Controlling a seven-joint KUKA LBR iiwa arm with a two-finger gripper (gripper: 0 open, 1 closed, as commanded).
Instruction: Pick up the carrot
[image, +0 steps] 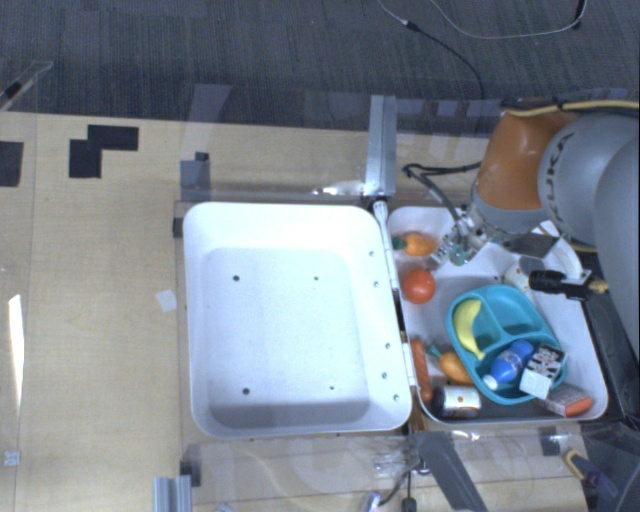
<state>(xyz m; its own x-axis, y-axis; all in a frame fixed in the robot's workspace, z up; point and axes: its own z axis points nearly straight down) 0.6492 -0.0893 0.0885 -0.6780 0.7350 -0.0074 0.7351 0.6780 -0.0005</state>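
Pale wooden surface (90, 330) under two shallow white bins (290, 320); dark carpet (250, 45) behind. I see the slim orange carrot (419, 366) below my gripper (458, 247); its grip I cannot tell.

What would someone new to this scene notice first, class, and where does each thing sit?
The big grey arm with its orange band reaches in from the right, its gripper low over the far end of the right bin. That bin is crowded: a blue bowl holding a yellow piece, a red ball and a carrot along its left wall. The left bin beside it is a broad white expanse.
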